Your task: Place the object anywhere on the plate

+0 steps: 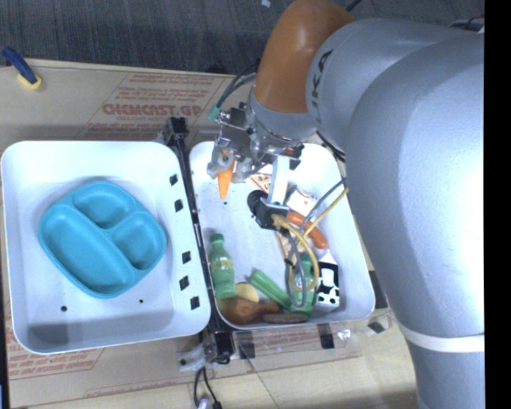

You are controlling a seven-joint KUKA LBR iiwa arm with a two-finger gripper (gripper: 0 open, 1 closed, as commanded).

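The pincer (226,162) hangs over the far left corner of the right bin (351,228), and a small orange carrot (225,182) points down from its tip. It looks pinched there, though whether the pincer is truly closed on it I cannot tell from this angle. Next job, by my reckoning: lift clear of the black divider (190,216) between the bins, then carry left, keeping the carrot high until it is over the blue plate (102,237). Any of the plate's three compartments will do, so aim for the middle and lower before letting go.

Outward from there: the right bin is crowded, with a green bottle (221,265), green pods (271,286), a potato-like piece (247,307) and a black-and-white toy (327,285) near its front edge. The left bin (34,331) carries the plate alone. Both sit on a cardboard-covered counter (111,100), with a blue-and-yellow clip (22,68) at its far left corner.
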